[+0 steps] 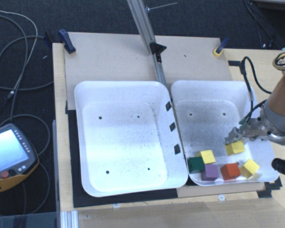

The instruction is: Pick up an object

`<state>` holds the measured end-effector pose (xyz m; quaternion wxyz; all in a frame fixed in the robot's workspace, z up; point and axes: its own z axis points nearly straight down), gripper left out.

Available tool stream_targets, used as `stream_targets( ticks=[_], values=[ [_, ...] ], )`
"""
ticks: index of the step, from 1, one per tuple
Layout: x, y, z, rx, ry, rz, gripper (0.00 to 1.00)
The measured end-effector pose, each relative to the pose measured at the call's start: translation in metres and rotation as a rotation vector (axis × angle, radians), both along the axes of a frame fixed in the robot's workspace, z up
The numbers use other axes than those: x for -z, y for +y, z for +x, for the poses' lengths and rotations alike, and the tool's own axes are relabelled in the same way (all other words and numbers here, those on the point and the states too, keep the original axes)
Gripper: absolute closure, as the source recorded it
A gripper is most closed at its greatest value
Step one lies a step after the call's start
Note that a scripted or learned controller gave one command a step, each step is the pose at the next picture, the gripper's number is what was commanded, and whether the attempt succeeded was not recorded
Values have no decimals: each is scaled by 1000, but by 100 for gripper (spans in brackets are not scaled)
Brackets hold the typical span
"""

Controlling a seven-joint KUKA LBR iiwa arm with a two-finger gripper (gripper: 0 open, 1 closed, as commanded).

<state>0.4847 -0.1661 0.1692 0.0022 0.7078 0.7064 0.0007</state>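
Observation:
Several small blocks lie at the near end of the right bin [204,99]: a yellow block [236,148], another yellow block [207,156], a green block [195,164], a purple block [210,172], a red block [230,171] and a third yellow block [250,168]. My gripper [233,137] reaches in from the right and hangs low inside the right bin, directly behind the first yellow block and very close to its top edge. I see nothing held in it.
The left bin [85,127] stands beside the right one, its floor speckled with dark dust. A slanted metal rail [142,23] runs down to the gap between the bins. A handheld control pendant [9,156] lies off the bench at left.

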Motion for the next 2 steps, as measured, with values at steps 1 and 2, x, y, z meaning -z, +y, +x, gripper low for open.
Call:
stream_targets(
  ticks=[1,2],
  values=[
    [-32,98,-3,-12,1,6,100],
    [-30,178,-4,-12,5,7,100]
  ],
)
